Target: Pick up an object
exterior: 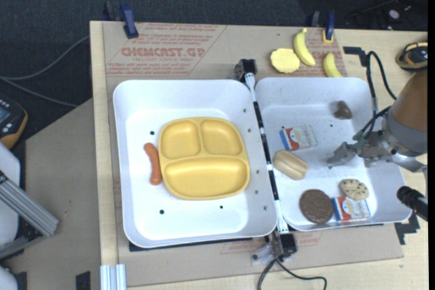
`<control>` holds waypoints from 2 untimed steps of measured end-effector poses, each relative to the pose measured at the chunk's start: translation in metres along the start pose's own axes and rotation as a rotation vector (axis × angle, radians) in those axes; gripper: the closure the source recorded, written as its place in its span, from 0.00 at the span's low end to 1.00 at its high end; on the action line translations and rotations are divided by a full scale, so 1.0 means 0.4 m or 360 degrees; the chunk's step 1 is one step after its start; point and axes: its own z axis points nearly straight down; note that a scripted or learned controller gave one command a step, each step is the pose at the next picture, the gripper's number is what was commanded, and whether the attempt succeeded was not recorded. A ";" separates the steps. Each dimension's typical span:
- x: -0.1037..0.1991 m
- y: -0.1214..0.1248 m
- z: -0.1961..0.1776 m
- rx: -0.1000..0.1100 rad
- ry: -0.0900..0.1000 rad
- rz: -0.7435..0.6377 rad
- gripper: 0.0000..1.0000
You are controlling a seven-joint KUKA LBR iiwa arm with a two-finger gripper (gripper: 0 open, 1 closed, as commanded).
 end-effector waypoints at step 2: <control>0.182 0.120 0.002 0.0017 0.0015 -0.0015 0.00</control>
